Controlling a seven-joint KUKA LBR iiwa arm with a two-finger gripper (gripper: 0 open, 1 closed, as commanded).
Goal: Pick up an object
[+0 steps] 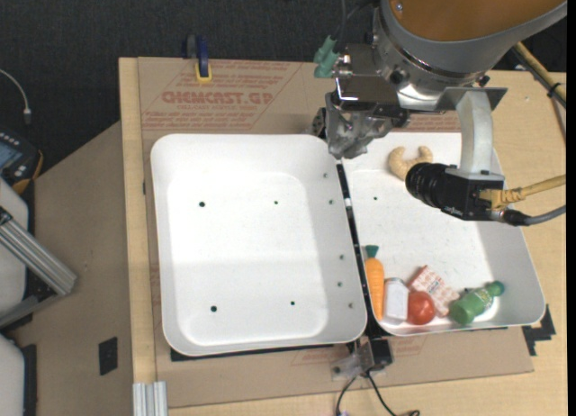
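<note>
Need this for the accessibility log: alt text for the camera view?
A grey and orange robot arm reaches in from the right, its gripper at the far end of the divide between two white bins. The right bin holds a carrot, a tomato, a green bottle and a tan curved piece.
</note>
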